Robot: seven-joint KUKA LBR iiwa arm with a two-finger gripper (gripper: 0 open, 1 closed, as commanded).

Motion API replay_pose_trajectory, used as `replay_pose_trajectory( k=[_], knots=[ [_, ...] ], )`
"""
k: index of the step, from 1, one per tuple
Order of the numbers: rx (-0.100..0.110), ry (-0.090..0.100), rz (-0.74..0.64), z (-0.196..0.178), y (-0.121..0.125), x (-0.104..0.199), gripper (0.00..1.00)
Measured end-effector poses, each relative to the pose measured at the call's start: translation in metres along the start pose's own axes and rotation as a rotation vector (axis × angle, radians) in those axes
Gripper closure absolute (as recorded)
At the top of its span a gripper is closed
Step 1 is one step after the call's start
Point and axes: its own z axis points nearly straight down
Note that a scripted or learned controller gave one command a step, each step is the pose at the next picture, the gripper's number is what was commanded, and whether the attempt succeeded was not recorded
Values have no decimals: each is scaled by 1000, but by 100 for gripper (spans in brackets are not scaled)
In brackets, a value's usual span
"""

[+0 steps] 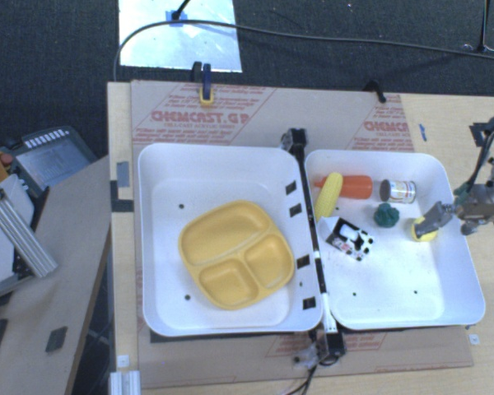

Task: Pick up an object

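While the arm reaches in from the right, the hand point(435, 218) sits low at the right bin's point(395, 307) right wall, right at a small yellow piece point(424, 233). Can't tell if the hand is released or clenched, so can't say the piece is grasped; it looks touching or just beside.

Other candidates in the right bin: corn point(328, 194) lying across an orange tube point(356, 187), a can point(399, 191) on its side, a green blob point(386, 216), and a black-white toy point(350, 240) near the divider. Left bin point(160, 220) has a yellow tray point(235, 253).

Risks, my judgement:
- Yellow piece is hard against the bin wall, so one side of the hand may hit the wall and the grasp closes on nothing.
- Piece is small and rounded; an off-centre pinch could squirt it out.
- Can could roll if nudged.
- Green blob is near; a wide approach could bump it.
- Lifting before a firm hold would drop the piece back into the bin.
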Motion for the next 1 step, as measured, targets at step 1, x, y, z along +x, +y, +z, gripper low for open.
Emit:
replay_pose_trajectory(
  k=[1],
  knots=[
    [-10, -3, -3, -5, 2, 0, 0]
  ],
)
